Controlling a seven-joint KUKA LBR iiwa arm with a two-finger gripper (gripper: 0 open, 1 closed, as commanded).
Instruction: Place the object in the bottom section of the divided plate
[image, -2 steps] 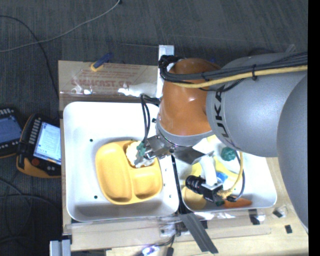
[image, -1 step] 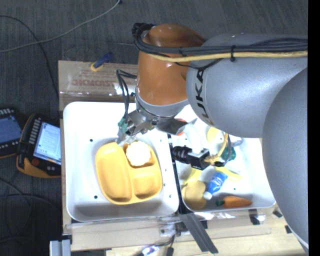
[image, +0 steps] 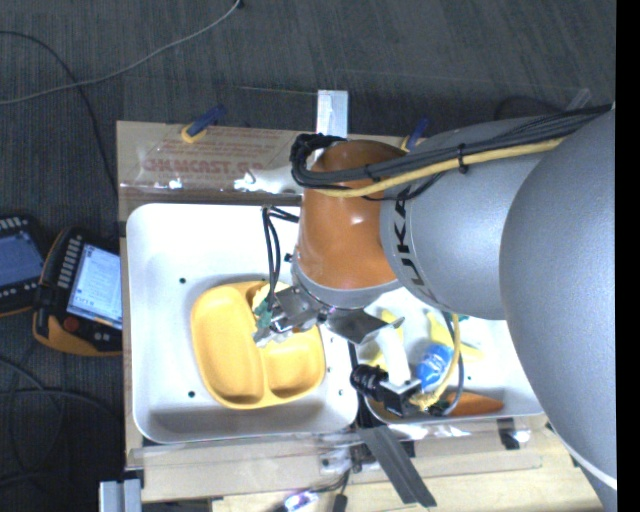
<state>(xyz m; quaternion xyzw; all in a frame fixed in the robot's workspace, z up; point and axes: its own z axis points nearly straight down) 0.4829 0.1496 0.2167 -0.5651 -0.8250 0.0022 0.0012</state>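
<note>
**Claw over the yellow plate, grip unclear**

The claw (image: 270, 322) sits low over the upper right part of the yellow divided plate (image: 255, 345), and we cannot tell how it is set or whether it has hold of anything; the wrist hides most of it. Right at its tip we see a small green and pale scrap (image: 264, 312), too small and too covered for us to name, lying at the plate's upper edge near the ridge between the sections. We cannot say which section it is over.

The plate lies in the left white bin (image: 160, 250), towards its lower middle, its compartments bare yellow where we can see them. The arm (image: 480, 220) comes in from the right, its orange band (image: 345, 225) above the plate and a black cable bundle (image: 330, 150) looped over it.

In the right bin (image: 520, 385) we make out a blue item (image: 432, 362), something orange (image: 478, 404) and yellowish pieces, partly under the arm.

The bins rest on a wooden board (image: 200, 160) with blue clamps (image: 203, 122). Around it is dark carpet (image: 100, 60), with a handheld control pendant (image: 75, 295) lying at the left.
</note>
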